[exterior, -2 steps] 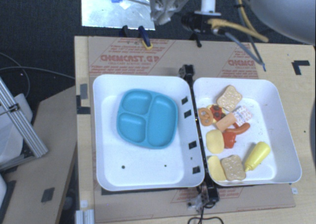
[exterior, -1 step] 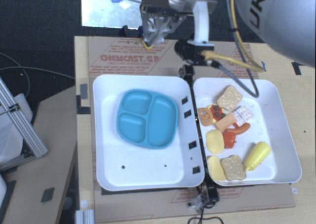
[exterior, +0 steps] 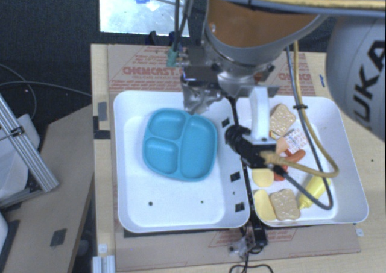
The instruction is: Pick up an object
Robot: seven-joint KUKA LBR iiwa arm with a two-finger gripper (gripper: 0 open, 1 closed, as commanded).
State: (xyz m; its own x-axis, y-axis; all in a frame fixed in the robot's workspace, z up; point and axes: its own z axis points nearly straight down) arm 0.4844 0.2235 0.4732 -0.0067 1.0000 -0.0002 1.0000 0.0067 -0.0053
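A blue three-part plate [exterior: 181, 144] lies in the left white bin [exterior: 136, 205]. My gripper [exterior: 196, 102] hangs over the far right corner of that bin, just above the plate's back rim; it is blurred. The right bin [exterior: 353, 202] holds two square crackers [exterior: 281, 119] [exterior: 284, 203], a yellow round piece [exterior: 262, 177], a yellow oblong piece [exterior: 313, 188], an orange-red sausage-like piece [exterior: 291, 156] and a small white packet with red print [exterior: 296, 139]. Nothing can be seen held by the gripper.
The arm's large grey and orange body [exterior: 265, 6] covers the back of both bins. A cardboard sheet [exterior: 139, 64] lies under the bins. A metal frame [exterior: 24, 145] stands off the bench at the left.
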